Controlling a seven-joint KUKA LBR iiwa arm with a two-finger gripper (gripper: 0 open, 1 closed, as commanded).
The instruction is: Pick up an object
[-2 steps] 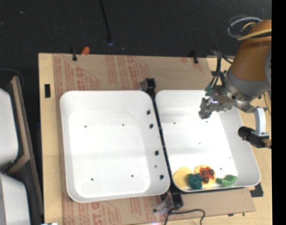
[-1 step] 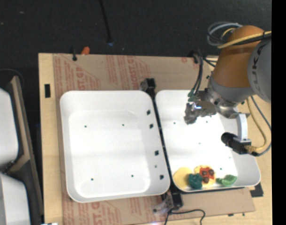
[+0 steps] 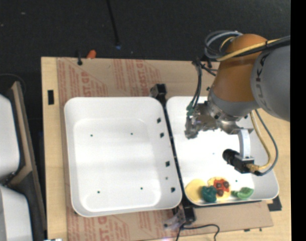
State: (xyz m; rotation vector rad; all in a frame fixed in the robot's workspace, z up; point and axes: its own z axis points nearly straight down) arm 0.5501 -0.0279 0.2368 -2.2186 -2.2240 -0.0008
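Gripper point(image 3: 191, 128) first: from the overhead camera you see it hanging low over the upper-left part of the right bin point(image 3: 266, 182), just beside the divider between the two bins, with the grey arm and its orange band point(image 3: 238, 69) crowding in above it. You cannot tell from this slant how its jaws stand, and nothing can be made out between them, so don't count anything as held.

Your candidates sit well apart from it, bunched along the right bin's near edge: a pale yellow piece point(image 3: 195, 188), a teal lump point(image 3: 208, 194), a small red-and-orange object point(image 3: 222, 185) and a green piece point(image 3: 243, 192). They lie touching or nearly so, and their exact shapes are too small to read.

Judging by size and colour, expect light toy-like items, probably plastic or rubber, not fragile but apt to slide on the smooth white floor. The green piece at the end of the row looks your cleanest hold; close across its narrow width, away from the rim. The left bin point(image 3: 118, 152) offers nothing to grasp.
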